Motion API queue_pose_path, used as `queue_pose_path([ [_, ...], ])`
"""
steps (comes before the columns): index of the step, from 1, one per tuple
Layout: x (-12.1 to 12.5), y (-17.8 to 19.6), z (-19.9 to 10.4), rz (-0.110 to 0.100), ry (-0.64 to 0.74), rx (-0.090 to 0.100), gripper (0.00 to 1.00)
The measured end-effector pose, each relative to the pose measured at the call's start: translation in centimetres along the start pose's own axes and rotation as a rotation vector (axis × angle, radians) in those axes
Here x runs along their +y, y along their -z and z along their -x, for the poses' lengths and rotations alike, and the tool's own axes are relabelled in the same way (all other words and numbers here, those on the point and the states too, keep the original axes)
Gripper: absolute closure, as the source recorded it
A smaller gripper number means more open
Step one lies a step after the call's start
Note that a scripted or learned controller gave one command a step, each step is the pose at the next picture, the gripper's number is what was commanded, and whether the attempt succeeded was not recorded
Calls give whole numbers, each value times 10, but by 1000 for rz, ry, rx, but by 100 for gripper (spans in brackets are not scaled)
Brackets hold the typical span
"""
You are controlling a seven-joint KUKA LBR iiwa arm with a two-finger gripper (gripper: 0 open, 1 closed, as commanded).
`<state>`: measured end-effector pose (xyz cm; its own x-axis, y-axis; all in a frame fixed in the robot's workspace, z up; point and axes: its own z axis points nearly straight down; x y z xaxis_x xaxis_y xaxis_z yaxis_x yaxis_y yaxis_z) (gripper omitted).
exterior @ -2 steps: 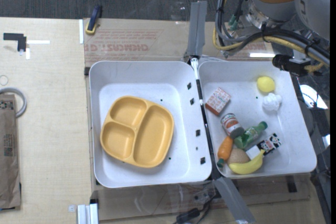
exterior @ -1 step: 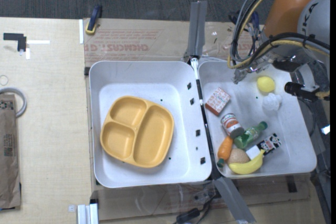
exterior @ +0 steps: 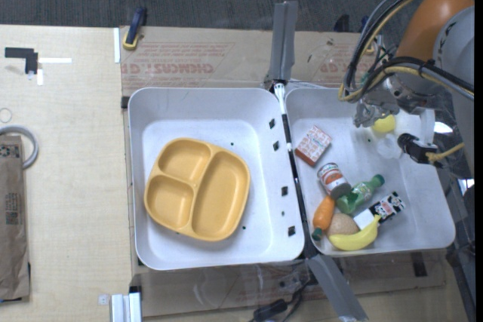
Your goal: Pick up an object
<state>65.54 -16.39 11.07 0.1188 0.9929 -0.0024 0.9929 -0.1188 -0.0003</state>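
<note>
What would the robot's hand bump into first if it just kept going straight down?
Probably the small yellow ball right at the hand; depth is hard to judge, and it may already touch it. Beneath lies the right bin.

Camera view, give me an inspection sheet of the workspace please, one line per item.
Surface: two white bins side by side, left bin and right bin, on a tan bench.
Job's things: in the right bin, a small red box, jar, green bottle, carrot, banana, black-and-white packet; a yellow object sits by the gripper.
Clutter: yellow divided plate in the left bin.
Grippers: low over the right bin's far end; state unclear.
Cables: black and yellow cables loop along the arm.
Surroundings: cardboard sheet, brown paper bag, dark floor.
</note>
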Motion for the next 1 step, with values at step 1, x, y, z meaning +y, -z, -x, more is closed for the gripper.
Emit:
queue_pose_path([
  [1,-12,-6,34,-1,220,5,100],
])
